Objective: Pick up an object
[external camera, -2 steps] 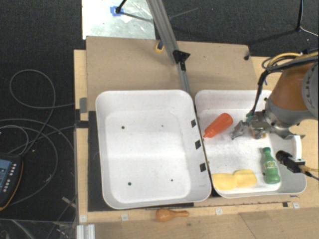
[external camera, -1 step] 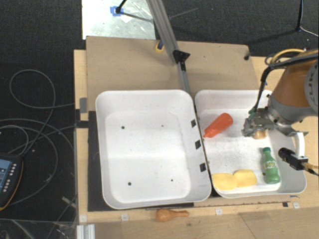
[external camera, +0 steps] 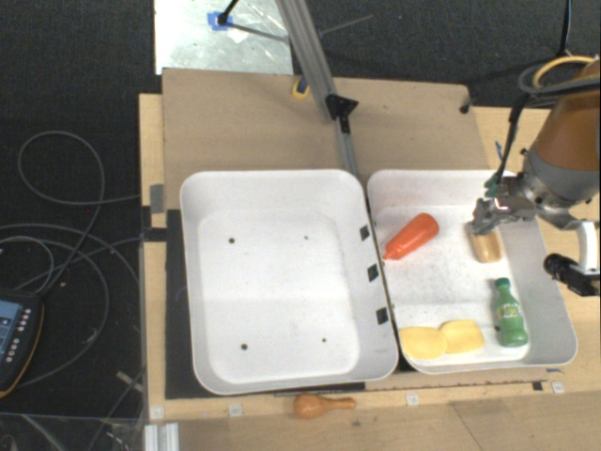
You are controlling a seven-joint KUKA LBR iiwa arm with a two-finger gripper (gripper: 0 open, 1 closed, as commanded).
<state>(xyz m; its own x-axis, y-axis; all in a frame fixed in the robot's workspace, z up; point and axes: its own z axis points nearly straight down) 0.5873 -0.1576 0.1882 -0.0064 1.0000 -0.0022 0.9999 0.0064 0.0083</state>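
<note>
A: While hanging low over the right bin (external camera: 441, 289), looks to be at the approach step, with no lift yet. Puts the gripper (external camera: 490, 219) toward the far right of that bin, directly over the tan block (external camera: 485, 246).

B: Touching it, or just above?

A: Cannot tell from this slant. Seems very close, perhaps meeting the block's far end. Cannot tell the claw's opening either, wide or narrow: too small, too blurred against the wrist. Shows nothing plainly gripped.

B: Calls for what next, then?

A: Probably needs a short straight descent around the tan block, a firm closing, then a lift clear of the rim. Should keep off the nearby right wall.

B: Anything else to choose from?

A: Plenty, all in the same bin. Orange carrot-shaped toy (external camera: 411, 237) lying aslant near the inner wall, well apart from the claw. Green bottle (external camera: 508, 313) lying toward the front right. Two yellow lumps (external camera: 441, 339) touching at the front edge. Favours the tan block, being nearest.
</note>
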